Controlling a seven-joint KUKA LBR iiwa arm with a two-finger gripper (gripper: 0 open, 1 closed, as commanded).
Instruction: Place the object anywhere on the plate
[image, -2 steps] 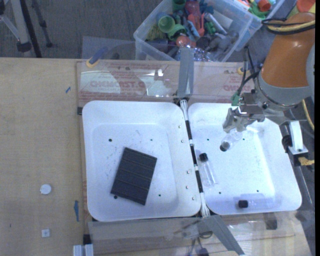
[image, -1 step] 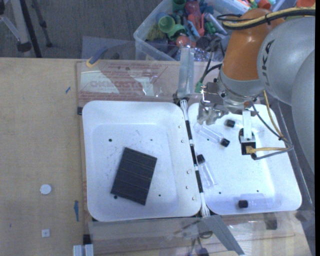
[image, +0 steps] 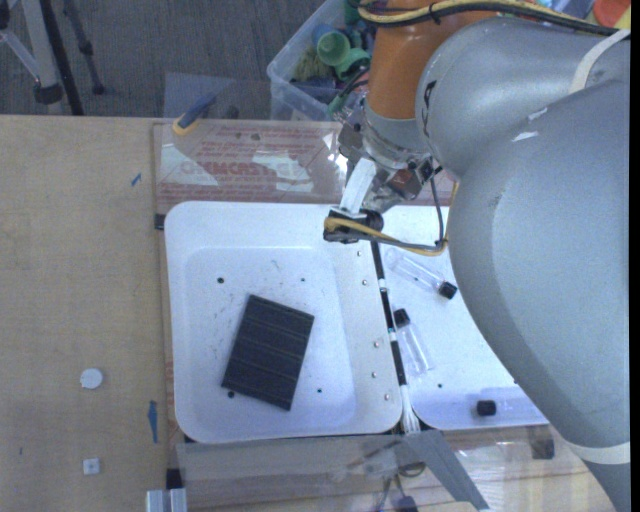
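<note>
Pale wooden worktop (image: 70, 250) lies wide and open at nine o'clock of the two bins. Over the far rim where the bins meet, the hand (image: 392, 172) hangs beneath the grey arm (image: 540, 230). Whether it is apart or together cannot be told.

At five o'clock from the hand, in the right bin (image: 440, 400), a clear tube (image: 415, 270) with a black cap lies slantwise near the shared edge. A second clear tube (image: 412, 345), black at its upper end, lies just beside that edge, further toward six o'clock. A small black piece (image: 486, 407) rests near that bin's near rim. The arm covers the bin's three o'clock side.

At seven o'clock from the hand, in the left bin (image: 190, 240), the plate (image: 268, 351) is a dark, ridged rectangle. It lies flat and askew, with white floor open around it and its near corner close to the bin's wall.
</note>
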